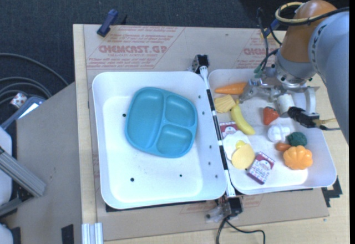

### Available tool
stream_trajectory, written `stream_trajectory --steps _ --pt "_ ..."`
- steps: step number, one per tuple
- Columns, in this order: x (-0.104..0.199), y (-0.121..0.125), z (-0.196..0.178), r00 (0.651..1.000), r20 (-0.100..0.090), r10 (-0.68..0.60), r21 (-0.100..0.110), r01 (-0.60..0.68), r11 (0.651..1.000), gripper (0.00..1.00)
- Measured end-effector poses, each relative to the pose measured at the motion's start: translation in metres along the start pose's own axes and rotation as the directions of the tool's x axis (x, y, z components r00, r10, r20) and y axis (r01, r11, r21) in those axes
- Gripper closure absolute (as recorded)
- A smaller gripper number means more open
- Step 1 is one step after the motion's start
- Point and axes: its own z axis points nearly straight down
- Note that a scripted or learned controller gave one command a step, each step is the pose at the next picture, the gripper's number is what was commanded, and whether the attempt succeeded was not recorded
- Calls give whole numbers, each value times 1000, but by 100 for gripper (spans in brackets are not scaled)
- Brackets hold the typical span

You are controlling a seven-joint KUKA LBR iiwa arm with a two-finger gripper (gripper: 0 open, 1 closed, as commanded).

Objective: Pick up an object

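The right bin [319,173] holds several toy foods: an orange carrot [230,89], a ridged yellow piece [223,104], a banana [242,120], a red piece [270,115], a white lump [277,132], a green broccoli [298,138], an orange pumpkin [298,158], a pale yellow disc [242,156] and a red packet [259,168]. My gripper [265,89] hangs low over the far part of this bin, just right of the carrot and above the red piece. Nothing can be seen between its fingers.
The left bin [111,171] carries a blue divided plate [161,121]. A second red and white packet [228,129] lies by the divider between the bins. A blue clip [107,23] rests on the cardboard at the far left corner.
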Motion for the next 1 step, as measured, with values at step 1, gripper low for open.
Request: stream_trajectory --steps 1 --pt "26 1 -2 1000 9 3 -5 -3 1000 0"
